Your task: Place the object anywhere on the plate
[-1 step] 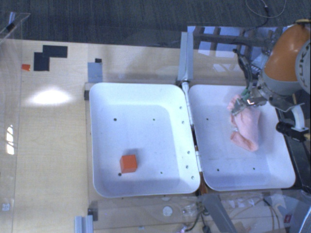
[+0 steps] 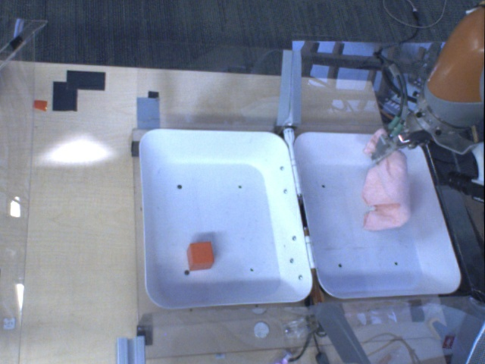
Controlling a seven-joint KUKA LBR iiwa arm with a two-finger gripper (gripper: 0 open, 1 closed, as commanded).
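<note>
Two white bins sit side by side on the bench. The left bin (image 2: 163, 203) holds a small orange block (image 2: 201, 255) near its front. The right bin (image 2: 424, 268) holds a pink cloth (image 2: 386, 192), and this soft thing seems to be the object of the task. It lies toward the far right part of the bin, and its upper end rises toward the gripper (image 2: 395, 136). The gripper hovers just at this upper tip, and the tip looks pinched and lifted, but I cannot tell if the claw is apart or together, because the wrist hides this part.

I do not see a real plate, so I judge that one of the bins serves as the plate, probably the left one.

To do this step well, I think the arm should first rise straight until the whole cloth hangs free of the floor, because a soft cloth drags and can slip out. Then it should carry it high over the middle ridge (image 2: 299, 203) between the bins. The left bin has much open floor behind the block, so a drop near its centre stays far from the walls.
</note>
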